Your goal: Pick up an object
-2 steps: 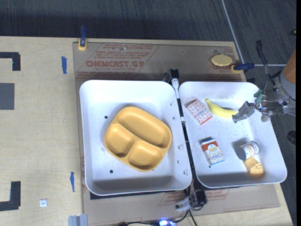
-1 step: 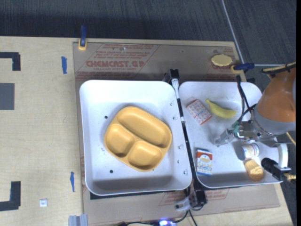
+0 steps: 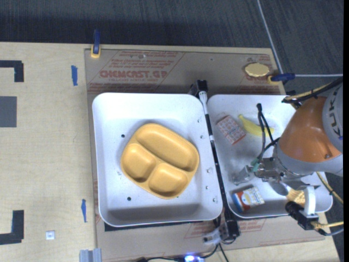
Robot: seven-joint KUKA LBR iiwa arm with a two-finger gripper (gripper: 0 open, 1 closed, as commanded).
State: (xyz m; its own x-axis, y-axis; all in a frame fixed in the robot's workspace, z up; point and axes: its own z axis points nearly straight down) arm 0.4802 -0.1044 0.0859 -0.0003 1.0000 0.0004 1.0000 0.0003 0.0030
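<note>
A pale wooden desk (image 3: pixel 43 162) carries two shallow white bins side by side. The left bin (image 3: pixel 106 146) holds a yellow three-compartment tray (image 3: pixel 159 159), lying roughly in the middle of the bin floor and turned at a slant. The right bin (image 3: pixel 218 105) holds several small things: a pinkish patterned packet (image 3: pixel 230 129) near its upper left, a yellow banana-shaped object (image 3: pixel 250 125) just beside that packet on its right, and a small carton with red, white and blue print (image 3: pixel 247 198) near the bin's lower edge. The grey arm with its orange band (image 3: pixel 307 137) reaches in from the right and hangs over the right bin, with black cables looping above it. The hand (image 3: pixel 252 171) sits low in the middle of that bin, between the packet and the carton; whether it is open or closed cannot be told, as its metal parts blur against the white floor. Nothing is visibly gripped.
</note>
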